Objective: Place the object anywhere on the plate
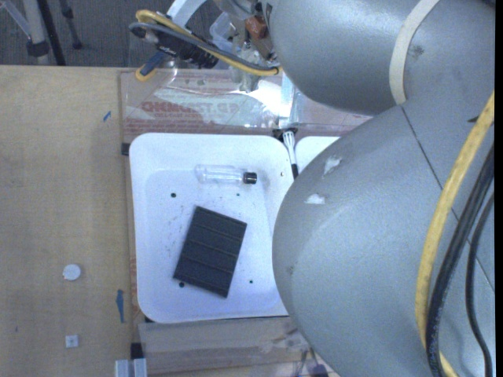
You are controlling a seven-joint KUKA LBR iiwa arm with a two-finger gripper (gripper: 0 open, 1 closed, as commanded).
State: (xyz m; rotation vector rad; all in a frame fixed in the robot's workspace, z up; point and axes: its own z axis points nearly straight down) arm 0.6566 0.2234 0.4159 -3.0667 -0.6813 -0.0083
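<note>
On the desk [55,171], the left bin [141,210] holds the dark ribbed plate [211,251] and, just beyond it and apart, the clear vial [224,175] (black-capped, lying flat), so pickup seems pending, while the arm [377,210] looms right, its grip impossible to tell.

White bin [149,210], ribbed black plate [211,251], clear vial [224,176] with black cap; grey arm [377,210], yellow cable [448,210]

Bright overhead light, glare washing out the white bin [149,210], arm [377,210] soft-focused, slight grain
</note>
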